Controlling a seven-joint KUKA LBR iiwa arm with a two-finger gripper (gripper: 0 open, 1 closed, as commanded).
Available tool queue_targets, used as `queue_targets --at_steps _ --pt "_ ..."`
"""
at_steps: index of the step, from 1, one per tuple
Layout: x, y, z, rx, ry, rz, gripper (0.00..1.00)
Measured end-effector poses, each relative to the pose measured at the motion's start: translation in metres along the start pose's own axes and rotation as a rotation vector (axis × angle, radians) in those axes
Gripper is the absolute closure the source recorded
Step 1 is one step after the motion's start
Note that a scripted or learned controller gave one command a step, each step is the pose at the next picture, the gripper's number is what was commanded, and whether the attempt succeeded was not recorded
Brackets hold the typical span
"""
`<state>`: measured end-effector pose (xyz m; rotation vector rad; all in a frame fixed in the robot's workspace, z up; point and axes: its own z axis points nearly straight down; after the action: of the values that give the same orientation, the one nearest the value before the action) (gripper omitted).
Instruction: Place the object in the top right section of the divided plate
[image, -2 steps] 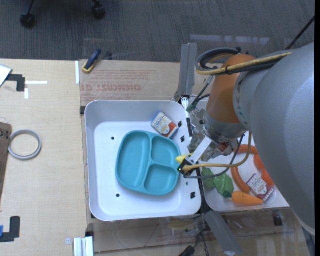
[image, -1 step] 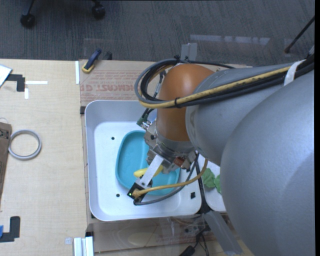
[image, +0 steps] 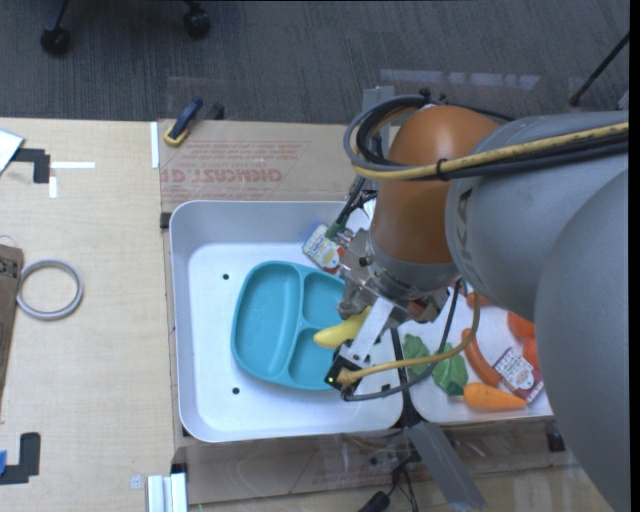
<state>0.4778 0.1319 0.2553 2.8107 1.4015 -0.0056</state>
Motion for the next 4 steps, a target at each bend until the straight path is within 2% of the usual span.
queue_targets --at_steps 1,2,3,4 --pt "0.067 -0.051 0.077 0.002 -0.003 -0.223 1.0" --pt "0.083 -0.054 0.149 -0.005 0.023 0.221 1.0" --pt "0.081 -0.051 0.154 -0.017 0.02 -0.116 1.0" --pt "0.08 -0.049 0.155 -0.023 0.014 -0.537 1.0"
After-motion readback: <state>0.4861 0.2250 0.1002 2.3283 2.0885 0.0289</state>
